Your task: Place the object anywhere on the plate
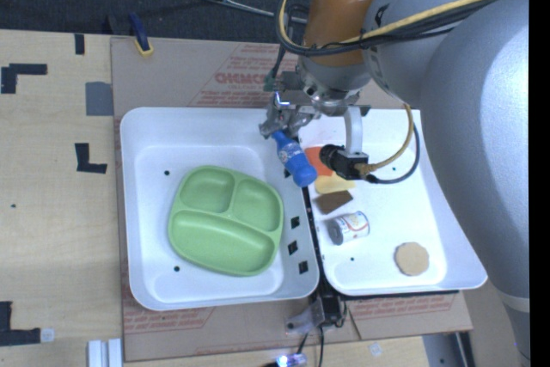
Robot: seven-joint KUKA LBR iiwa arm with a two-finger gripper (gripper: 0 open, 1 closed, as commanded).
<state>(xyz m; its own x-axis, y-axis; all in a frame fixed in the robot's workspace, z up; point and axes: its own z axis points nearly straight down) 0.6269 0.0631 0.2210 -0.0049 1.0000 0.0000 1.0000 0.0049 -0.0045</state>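
gripper (284, 131) shut on blue bottle (296, 161)

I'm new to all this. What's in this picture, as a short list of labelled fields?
plate: green plate, three compartments, in the left bin
held item: blue bottle, tilted, between the fingers of the gripper
bottle position: over the seam between the bins, not yet above the plate
right bin: small can, round biscuit, brown piece, yellow piece
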